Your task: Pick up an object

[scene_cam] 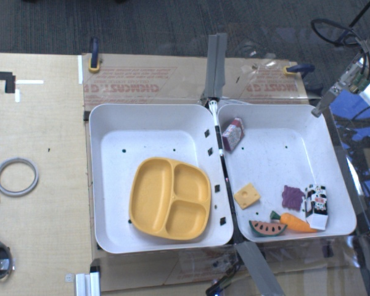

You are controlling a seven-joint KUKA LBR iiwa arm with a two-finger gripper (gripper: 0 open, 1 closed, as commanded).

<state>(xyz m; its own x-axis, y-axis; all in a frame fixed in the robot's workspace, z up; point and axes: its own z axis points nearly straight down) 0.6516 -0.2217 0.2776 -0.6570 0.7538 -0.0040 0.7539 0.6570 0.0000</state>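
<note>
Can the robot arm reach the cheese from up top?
Probably yes. The cheese lies alone on the bare floor of the right bin, with nothing on top of it. The watermelon sits close by but apart, so the way down looks free.

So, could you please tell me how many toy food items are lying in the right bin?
3, all near its front edge: cheese wedge toward the divider, watermelon slice at the front, carrot beside it. Nothing appears hidden.
</note>
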